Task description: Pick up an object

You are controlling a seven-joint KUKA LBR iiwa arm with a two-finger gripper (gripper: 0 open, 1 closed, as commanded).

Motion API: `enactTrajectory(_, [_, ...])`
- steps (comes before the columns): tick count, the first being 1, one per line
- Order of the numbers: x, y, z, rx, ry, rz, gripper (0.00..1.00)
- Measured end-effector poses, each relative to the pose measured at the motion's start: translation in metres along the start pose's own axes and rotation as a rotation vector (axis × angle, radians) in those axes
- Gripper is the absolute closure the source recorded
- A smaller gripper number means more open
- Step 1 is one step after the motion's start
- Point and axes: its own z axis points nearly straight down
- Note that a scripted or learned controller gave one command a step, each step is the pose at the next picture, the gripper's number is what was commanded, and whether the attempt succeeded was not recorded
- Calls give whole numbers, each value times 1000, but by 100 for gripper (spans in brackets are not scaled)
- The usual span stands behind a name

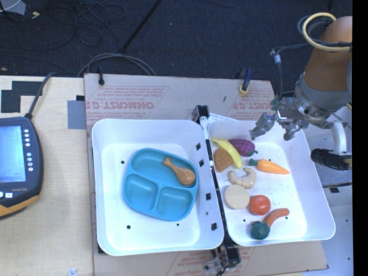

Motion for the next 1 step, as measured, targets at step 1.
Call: enactTrajectory(1, [0,0,-9,2,1,-1,100])
